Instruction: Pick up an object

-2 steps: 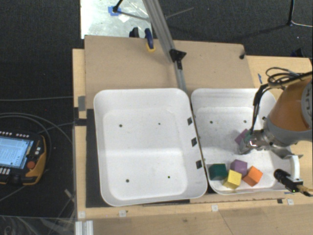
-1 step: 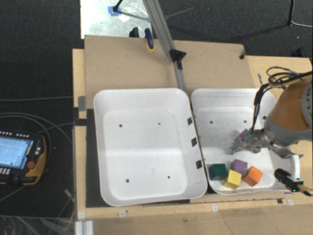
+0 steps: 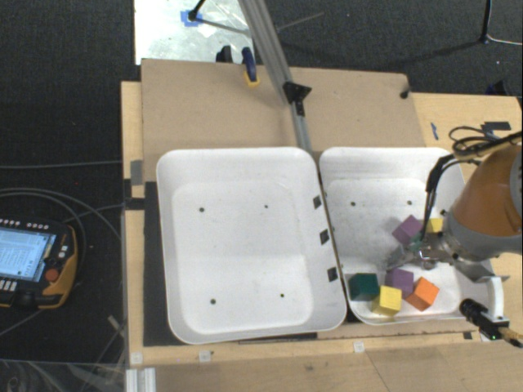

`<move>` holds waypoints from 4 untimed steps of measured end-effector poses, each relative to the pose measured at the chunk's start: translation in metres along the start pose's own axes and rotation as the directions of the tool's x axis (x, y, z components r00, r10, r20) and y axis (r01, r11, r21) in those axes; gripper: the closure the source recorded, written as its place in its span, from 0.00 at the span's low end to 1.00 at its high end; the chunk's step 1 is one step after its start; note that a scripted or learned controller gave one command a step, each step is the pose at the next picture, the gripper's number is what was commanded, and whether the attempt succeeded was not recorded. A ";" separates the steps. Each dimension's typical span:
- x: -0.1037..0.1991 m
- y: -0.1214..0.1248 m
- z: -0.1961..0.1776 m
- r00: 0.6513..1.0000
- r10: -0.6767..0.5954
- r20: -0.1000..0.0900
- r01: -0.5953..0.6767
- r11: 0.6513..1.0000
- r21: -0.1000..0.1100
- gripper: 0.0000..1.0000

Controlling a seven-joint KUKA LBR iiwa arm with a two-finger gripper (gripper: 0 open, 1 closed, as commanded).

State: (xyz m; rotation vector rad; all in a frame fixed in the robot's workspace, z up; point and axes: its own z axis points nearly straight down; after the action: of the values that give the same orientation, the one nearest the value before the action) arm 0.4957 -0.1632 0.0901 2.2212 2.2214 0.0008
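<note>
Crowding the right bin's (image 3: pixel 368 178) front edge, blocks (image 3: pixel 391 299) near claw (image 3: pixel 413 254).

High fixed overhead camera, slanted down (both bins (image 3: pixel 245 158) in frame)

Even overhead light leaves the white bins (image 3: pixel 237 243) bright, nearly washed out, shadows soft, a glaring floor patch (image 3: pixel 184 19) at eleven o'clock, everything slightly soft and grainy.

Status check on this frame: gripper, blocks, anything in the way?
Gripper low in right bin, fingers unclear. Purple block beside it; green, yellow, orange blocks clustered near front. Nothing seen held.
</note>
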 end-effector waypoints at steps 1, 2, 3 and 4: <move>0.053 0.071 -0.001 1.000 -0.012 -0.001 0.012 1.000 -0.007 0.00; 0.006 0.051 -0.078 1.000 0.002 0.005 -0.002 1.000 -0.008 0.00; 0.009 0.052 -0.085 1.000 -0.008 0.003 0.008 1.000 -0.005 1.00; 0.009 0.052 -0.084 1.000 -0.008 0.003 0.008 1.000 -0.004 0.00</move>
State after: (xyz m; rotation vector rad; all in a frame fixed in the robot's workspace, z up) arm 0.5472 -0.1541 0.1743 2.2096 2.2266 0.0016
